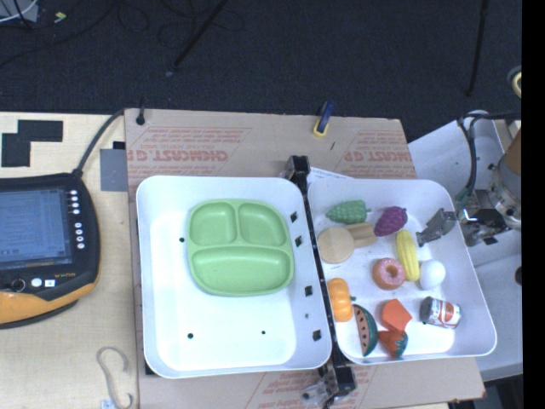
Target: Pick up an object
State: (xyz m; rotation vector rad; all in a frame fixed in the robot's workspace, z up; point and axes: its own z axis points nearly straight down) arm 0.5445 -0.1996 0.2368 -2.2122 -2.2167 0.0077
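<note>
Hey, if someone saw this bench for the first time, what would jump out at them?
The light green divided plate lying alone in the left bin. Next, the bright toy foods crowding the right bin: a pink donut, yellow corn, purple grapes.

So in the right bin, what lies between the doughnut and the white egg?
In the camera view, the yellow corn cob lies between the doughnut and the white egg, standing roughly upright in the picture.

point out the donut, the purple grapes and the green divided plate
donut (389, 272), camera view, on its pink frosted ring, right bin
purple grapes (390, 221), camera view, middle of the bunch, right bin
green divided plate (240, 268), camera view, floor of its large near compartment, left bin
</note>
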